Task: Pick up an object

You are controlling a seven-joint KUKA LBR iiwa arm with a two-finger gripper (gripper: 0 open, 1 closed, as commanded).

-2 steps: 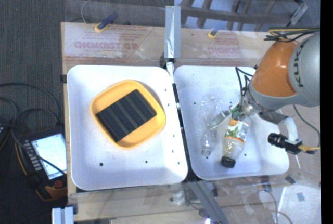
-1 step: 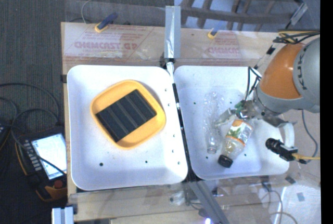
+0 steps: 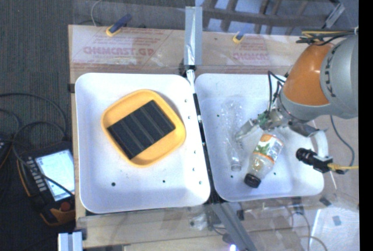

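Note:
The right bin (image 3: pixel 294 184) holds a small bottle (image 3: pixel 263 158) with an orange and green label and a black cap, lying with the cap toward the front. Beside it on the left lies a crumpled clear plastic bottle (image 3: pixel 233 127). My gripper (image 3: pixel 264 122) hangs under the orange wrist band at the bin's middle, just above the labelled bottle's far end and next to the clear one. The wrist hides most of it. In the left bin (image 3: pixel 93 186) a yellow rounded block with a black ribbed top (image 3: pixel 144 127) rests near the middle.
The arm's grey and orange body (image 3: pixel 317 84) covers the right bin's far right corner, and a black fitting with a cable (image 3: pixel 309 156) sticks out over its right rim. A hand-held control unit (image 3: pixel 49 173) lies on the floor at the left.

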